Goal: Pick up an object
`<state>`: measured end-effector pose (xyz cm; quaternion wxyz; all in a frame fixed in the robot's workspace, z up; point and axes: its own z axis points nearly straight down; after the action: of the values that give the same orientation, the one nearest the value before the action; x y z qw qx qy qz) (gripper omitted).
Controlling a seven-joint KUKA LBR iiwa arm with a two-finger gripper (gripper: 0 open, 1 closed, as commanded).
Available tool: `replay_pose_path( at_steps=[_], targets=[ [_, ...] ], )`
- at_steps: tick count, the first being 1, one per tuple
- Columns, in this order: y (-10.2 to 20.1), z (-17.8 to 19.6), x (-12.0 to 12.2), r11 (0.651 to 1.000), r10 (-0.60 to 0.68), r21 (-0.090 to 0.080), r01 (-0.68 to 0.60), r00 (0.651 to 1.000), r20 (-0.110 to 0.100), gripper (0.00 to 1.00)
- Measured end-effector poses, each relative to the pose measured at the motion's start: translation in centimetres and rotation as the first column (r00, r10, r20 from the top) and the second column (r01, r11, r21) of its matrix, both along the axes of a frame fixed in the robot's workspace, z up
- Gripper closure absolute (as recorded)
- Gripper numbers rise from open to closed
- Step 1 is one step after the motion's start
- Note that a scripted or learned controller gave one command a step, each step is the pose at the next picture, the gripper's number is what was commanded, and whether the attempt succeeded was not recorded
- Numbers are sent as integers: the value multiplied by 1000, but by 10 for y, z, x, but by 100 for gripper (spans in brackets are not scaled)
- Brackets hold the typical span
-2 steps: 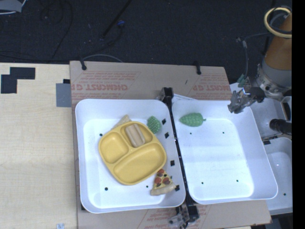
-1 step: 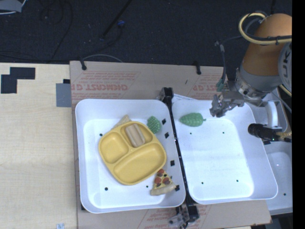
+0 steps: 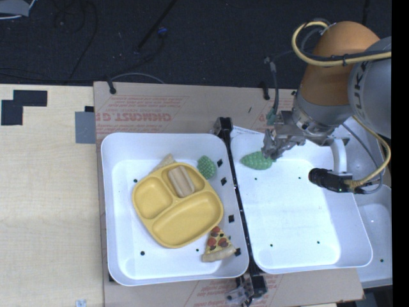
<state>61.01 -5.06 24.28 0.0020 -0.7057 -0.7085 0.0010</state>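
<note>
Fingers (image 3: pixel 273 147) sit at the right bin's (image 3: pixel 307 261) upper left corner, touching a green leafy toy (image 3: pixel 257 161); I cannot tell whether they grip it or how far they are parted.

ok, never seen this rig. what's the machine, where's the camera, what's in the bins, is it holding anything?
One camera looks down at a slant on a bench with two shallow white bins side by side. The machine is a grey arm with an orange band, reaching in from the right. Its tool is low at the far edge of the right bin, right over a green item. I cannot tell whether the item is gripped or just touched.

The left bin holds a yellow divided plate with a tan piece of toy food in one section. A second green item lies beside the plate at its far side, and a toy pizza slice lies at its near side.
</note>
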Motion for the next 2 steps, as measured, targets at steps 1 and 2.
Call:
replay_pose_path(
  at_steps=[1,2],
  targets=[
    [51,6,5,1000,1,0,-1,1000,2,100],
    [105,-11,10,1000,1,0,-1,1000,-1,100]
  ],
)
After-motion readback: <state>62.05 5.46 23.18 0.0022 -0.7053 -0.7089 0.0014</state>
